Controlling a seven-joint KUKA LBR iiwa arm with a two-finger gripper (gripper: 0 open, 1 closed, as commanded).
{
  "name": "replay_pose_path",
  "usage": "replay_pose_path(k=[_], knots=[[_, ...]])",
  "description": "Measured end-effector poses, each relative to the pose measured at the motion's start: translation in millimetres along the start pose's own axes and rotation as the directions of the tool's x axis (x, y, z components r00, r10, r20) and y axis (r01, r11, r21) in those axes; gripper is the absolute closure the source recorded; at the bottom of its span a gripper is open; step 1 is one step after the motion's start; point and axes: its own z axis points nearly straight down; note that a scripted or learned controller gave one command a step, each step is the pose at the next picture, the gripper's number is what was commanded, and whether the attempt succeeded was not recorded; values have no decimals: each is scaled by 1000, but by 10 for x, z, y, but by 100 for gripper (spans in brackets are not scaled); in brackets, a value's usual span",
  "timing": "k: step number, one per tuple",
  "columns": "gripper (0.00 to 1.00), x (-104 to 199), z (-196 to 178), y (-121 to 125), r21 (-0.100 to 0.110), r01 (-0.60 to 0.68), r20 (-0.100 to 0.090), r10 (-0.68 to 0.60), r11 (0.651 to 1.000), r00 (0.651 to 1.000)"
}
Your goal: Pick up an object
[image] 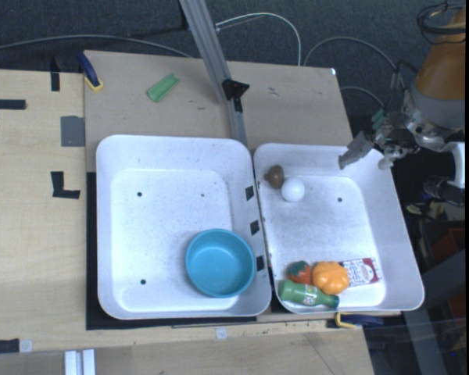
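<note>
Camera view puts my likeliest target, the white ball [292, 190], in the upper part of the right bin [375, 209], just beside a small brown object [274, 176]. It looks smooth and round, so I judge it will roll unless I come straight down and close evenly across its middle. My claw [359, 148] hangs over the bin's upper right rim, near the ball; whether it is released or clenched I cannot tell
</note>
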Motion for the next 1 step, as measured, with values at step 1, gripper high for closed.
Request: replay_pose_path(k=[1], knots=[[0, 0, 0, 0, 0, 0, 0, 0, 1000, 1000]])
